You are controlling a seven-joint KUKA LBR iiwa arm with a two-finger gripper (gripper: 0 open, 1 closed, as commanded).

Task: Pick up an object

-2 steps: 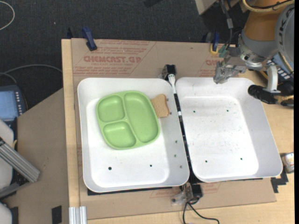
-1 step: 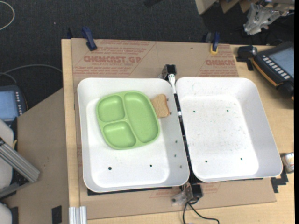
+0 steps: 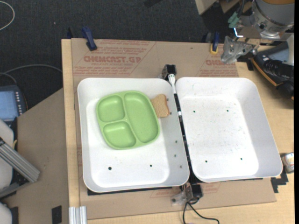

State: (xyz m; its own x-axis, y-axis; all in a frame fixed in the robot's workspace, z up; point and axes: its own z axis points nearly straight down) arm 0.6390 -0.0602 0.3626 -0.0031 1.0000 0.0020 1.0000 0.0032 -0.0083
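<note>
Tan cracker-like slab (image 3: 161, 106) and green divided plate (image 3: 127, 120) in the left bin (image 3: 93, 171).

Flat, speckled brown, roughly rectangular, lying against the plate's right rim near the bin's right wall. Well apart from the gripper (image 3: 230, 50), parked up beyond the far edge of the right bin (image 3: 261, 139); jaw spread impossible to tell, nothing seen between.

Two white bins sat side by side on a brown board (image 3: 117, 55) printed with red lettering. The left bin (image 3: 93, 171) and the right bin (image 3: 261, 139) met along a black strip (image 3: 180, 120). Beyond the board's far edge, a blue clamp (image 3: 88, 38) gripped its left corner. Dark carpet (image 3: 93, 8) lay behind the board, with a grey cable (image 3: 28, 69) left of it.
</note>
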